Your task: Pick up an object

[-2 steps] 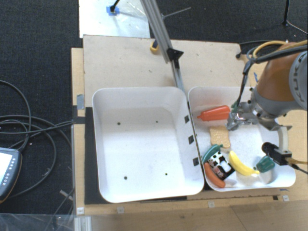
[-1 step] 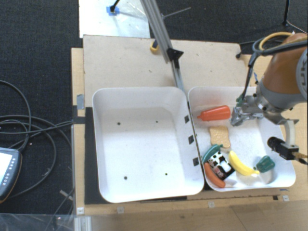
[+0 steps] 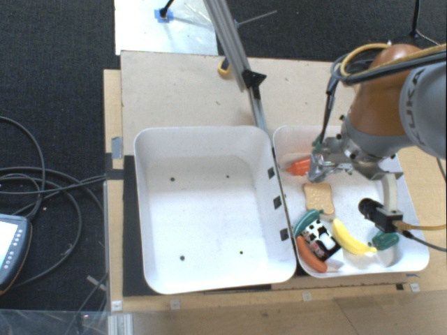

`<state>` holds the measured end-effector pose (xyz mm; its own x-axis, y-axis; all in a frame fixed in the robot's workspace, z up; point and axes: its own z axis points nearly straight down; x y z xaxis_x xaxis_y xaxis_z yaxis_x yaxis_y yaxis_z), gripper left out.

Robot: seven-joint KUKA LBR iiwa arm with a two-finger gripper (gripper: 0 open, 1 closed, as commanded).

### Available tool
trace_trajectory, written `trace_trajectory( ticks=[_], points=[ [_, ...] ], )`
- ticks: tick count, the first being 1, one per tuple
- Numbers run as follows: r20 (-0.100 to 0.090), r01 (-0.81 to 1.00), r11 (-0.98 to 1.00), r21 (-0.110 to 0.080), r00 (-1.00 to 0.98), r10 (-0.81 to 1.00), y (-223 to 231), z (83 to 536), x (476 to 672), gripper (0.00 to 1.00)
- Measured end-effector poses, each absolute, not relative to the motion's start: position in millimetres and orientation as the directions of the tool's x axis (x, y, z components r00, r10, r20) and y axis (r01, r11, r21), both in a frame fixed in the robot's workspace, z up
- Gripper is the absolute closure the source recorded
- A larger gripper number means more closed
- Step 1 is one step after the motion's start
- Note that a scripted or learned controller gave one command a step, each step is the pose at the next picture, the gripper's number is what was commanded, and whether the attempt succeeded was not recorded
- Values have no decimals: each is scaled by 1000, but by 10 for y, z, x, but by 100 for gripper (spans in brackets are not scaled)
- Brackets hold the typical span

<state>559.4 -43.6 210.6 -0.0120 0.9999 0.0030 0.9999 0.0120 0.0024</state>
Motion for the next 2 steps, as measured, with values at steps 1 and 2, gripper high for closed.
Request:
trace_trajectory(
  ticks=[1,2],
  points=[
    [3,1000,11,0,-11,1000,79,2077,5554,100],
    [3,1000,12,2,-12,1000,691,2203,5524,100]
  ],
)
